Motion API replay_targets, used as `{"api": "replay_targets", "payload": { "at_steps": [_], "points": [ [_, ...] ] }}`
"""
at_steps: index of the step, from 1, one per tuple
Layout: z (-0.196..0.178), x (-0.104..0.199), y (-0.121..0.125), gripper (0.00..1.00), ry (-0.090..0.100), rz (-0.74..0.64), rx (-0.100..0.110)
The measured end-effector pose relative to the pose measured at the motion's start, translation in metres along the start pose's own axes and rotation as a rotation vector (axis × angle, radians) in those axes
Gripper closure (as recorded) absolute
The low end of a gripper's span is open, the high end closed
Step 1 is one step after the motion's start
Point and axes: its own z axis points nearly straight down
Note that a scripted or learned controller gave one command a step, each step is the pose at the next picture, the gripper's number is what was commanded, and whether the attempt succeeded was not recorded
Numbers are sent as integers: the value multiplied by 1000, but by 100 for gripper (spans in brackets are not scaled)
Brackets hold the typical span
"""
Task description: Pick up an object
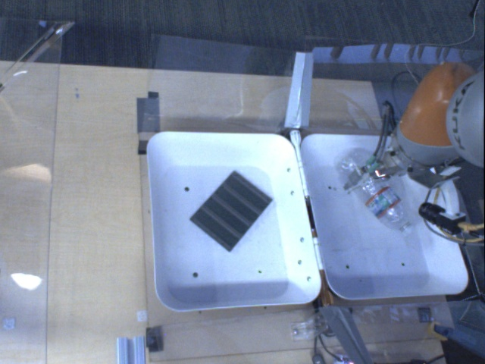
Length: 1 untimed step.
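Hovering over clear plastic bottle (381, 197) in right bin (394, 275), gripper (377, 167) low; finger state impossible to tell. Nothing lifted yet; grasping and raising left. Dark ribbed block (231, 209) untouched in left bin (174, 279).

Pale wood table (83, 226) underfoot of everything, dark carpeted floor (227, 6) up at twelve o'clock. Clear plastic sheeting (30, 165) over at nine, catching bright glints of light. Metal upright post (299, 89) standing at one o'clock. Cables (341, 347) tangled down at five.
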Motion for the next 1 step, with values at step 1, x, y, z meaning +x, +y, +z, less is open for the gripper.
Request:
{"api": "replay_targets", "payload": {
  "at_steps": [1],
  "points": [
    [-81,84,14,100,10,55,19]
  ]
}}
